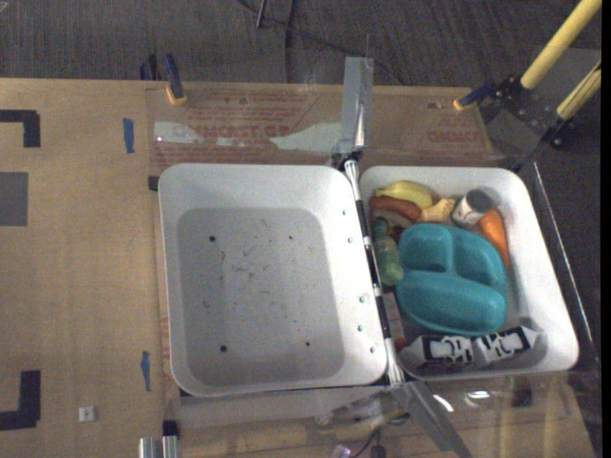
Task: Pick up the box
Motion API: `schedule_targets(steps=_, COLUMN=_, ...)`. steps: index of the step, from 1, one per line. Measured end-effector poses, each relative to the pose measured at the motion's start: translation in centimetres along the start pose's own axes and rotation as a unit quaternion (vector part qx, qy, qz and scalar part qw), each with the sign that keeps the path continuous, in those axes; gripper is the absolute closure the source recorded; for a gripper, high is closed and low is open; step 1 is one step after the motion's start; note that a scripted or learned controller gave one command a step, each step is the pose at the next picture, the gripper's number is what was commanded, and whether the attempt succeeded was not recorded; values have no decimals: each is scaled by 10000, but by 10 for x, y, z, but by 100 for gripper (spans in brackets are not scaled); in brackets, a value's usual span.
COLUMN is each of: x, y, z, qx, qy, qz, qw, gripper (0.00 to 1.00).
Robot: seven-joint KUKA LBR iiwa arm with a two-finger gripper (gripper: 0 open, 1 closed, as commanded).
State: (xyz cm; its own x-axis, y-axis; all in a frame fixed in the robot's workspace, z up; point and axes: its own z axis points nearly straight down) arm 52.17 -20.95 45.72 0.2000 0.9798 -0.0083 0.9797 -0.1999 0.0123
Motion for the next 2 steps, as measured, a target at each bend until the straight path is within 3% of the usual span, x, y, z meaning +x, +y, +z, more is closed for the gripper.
schedule_targets(steps=1, x=101, y=25, z=108, qx=50, qy=42, qz=-704, qw=9975, gripper=100)
schedule_targets(steps=2, x=109, y=81, z=361, qx=1, qy=40, qz=-2255, qw=9742, gripper=100)
